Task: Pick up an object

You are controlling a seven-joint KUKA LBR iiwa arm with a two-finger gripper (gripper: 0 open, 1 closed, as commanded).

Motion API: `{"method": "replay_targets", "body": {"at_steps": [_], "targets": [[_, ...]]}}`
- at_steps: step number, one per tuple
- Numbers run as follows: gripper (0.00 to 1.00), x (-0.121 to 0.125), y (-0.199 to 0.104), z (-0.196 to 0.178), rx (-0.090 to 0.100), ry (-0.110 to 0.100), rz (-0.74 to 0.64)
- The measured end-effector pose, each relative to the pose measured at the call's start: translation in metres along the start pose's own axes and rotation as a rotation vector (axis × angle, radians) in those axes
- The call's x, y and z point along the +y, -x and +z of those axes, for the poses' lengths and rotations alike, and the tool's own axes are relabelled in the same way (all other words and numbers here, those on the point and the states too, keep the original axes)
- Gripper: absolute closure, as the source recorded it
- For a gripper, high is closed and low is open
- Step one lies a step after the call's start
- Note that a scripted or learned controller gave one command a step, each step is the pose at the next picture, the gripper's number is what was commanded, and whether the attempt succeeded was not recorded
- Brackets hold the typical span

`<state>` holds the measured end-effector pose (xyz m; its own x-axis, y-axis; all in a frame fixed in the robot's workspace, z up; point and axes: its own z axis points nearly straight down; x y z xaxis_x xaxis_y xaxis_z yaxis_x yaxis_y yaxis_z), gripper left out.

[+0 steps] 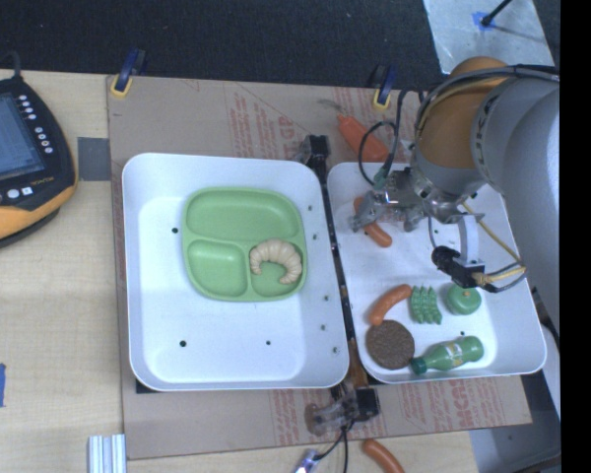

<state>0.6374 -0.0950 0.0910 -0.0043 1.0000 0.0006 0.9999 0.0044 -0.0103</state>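
Hovering low in the right bin (520, 358), the gripper (374, 213) is seen; jaws state cannot be told. A small orange sausage (378, 234) lies just at 6 o'clock, its long axis 10-to-4.

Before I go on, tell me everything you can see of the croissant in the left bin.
The croissant is a pale cream, ridged crescent that looks like a plastic toy. It lies flat in the lower right compartment of the green divided plate, its curved back towards the plate's centre and its tips pointing down and right. The plate sits in the left white bin. Nothing but the plate touches it; the gripper is over the right bin, well apart.
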Motion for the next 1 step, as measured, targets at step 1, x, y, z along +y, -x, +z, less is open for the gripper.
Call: {"method": "replay_targets", "body": {"at_steps": [1], "targets": [[0.00,0.0186,0.0192,-0.0012,0.000,0.006,0.002]]}}
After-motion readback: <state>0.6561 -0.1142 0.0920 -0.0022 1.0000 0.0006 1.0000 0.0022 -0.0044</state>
